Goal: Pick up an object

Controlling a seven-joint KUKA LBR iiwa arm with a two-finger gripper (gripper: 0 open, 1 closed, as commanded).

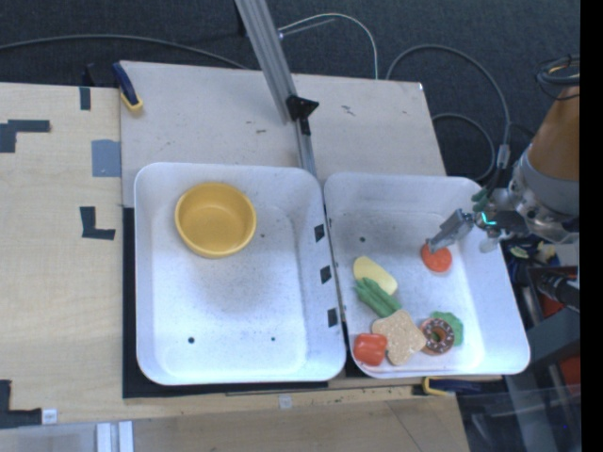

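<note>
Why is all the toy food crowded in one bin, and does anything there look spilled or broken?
Nothing looks broken or spilled. The food is bunched in the right bin: corn, a green vegetable, a cracker, a doughnut and a red piece. The gripper sits by a red-orange piece. The left bin holds a yellow bowl, upright.

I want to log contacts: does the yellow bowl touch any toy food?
Apart. The camera view shows the yellow bowl alone in the left bin, while the toy food lies in the right bin.

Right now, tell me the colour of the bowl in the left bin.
Yellow. The bowl shows plainly in the camera view.
</note>
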